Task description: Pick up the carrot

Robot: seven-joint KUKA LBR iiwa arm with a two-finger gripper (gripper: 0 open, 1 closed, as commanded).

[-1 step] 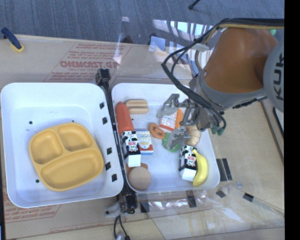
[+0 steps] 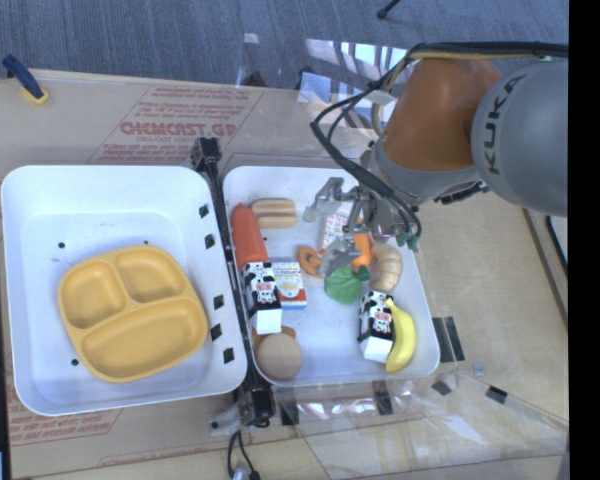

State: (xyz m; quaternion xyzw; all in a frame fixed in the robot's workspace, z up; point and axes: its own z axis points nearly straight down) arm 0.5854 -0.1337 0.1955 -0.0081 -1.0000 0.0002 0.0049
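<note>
The carrot (image 2: 359, 249) is a short orange piece with a green leafy top (image 2: 345, 285). It lies in the middle of the right bin (image 2: 310, 183), between a striped packet and a beige round item (image 2: 386, 265). My gripper (image 2: 344, 240) is low over the right bin, directly at the carrot's orange end, and its metal body covers part of the carrot. The grey arm with its orange band reaches in from the upper right.
The right bin also holds a red sausage (image 2: 246, 233), a bun (image 2: 273, 211), two cow-print cartons (image 2: 263, 294) (image 2: 377, 326), a small juice box (image 2: 290, 286), a banana (image 2: 404, 339) and a brown egg-like ball (image 2: 278, 356). A yellow divided plate (image 2: 130, 313) sits in the left bin (image 2: 40, 198).
</note>
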